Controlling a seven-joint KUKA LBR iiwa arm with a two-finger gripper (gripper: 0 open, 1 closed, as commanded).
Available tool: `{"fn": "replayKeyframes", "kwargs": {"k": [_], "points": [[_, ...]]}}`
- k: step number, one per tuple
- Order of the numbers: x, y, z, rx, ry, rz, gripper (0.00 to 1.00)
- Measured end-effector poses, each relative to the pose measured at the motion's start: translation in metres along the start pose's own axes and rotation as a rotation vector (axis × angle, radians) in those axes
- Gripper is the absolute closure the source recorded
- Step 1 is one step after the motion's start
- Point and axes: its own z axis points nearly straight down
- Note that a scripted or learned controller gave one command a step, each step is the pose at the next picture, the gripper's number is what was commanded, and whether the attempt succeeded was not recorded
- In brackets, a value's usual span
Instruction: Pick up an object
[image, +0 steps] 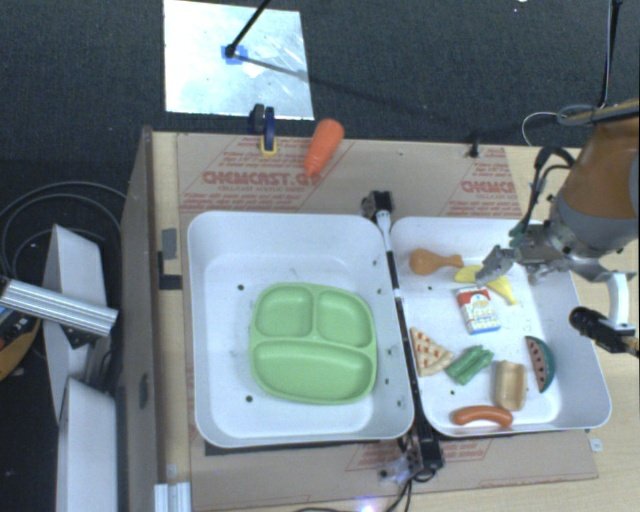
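The right bin holds several toy foods: a tan chicken drumstick, yellow banana pieces, a red and white carton, a pizza slice, green beans, a bread roll, a red sausage and a watermelon slice. My gripper reaches in from the right and hangs low over the banana pieces, just above the carton. Nothing is visibly lifted off the bin floor.
A green divided plate lies in the left bin. An orange carrot and a blue and yellow clamp lie on the cardboard behind the bins. A black bracket sits where the bins meet.
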Motion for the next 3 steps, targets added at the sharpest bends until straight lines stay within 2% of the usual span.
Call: {"fn": "replayKeyframes", "kwargs": {"k": [1, 2, 3], "points": [[0.014, 0.027, 0.064, 0.006, 0.0, 0.005, 0.0], [0.02, 0.021, 0.105, 0.006, 0.0, 0.007, 0.0], [0.02, 0.023, 0.093, 0.003, 0.0, 0.005, 1.0]]}}
